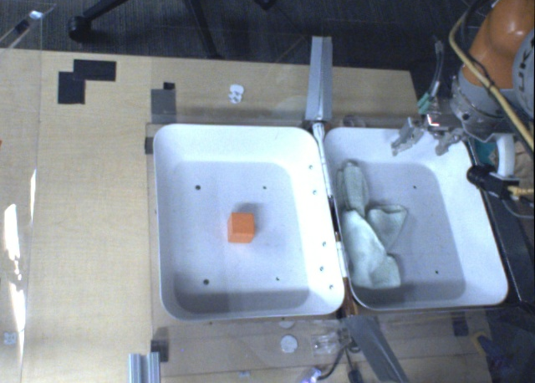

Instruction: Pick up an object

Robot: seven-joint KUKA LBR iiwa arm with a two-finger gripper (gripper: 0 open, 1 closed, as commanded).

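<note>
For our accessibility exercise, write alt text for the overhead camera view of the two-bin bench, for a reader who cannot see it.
A robot gripper hovers over the top right edge of the right white bin, which holds a crumpled pale cloth along its left side. The left white bin holds one small orange cube near its centre. Both bins sit side by side on a wooden bench.

Two smooth, matt white plastic bins (175,231) are carried on a pale wood-grain bench (84,206). A soft, crumpled grey cloth (368,235) and a matt orange block (242,227) are seen inside them.
</note>
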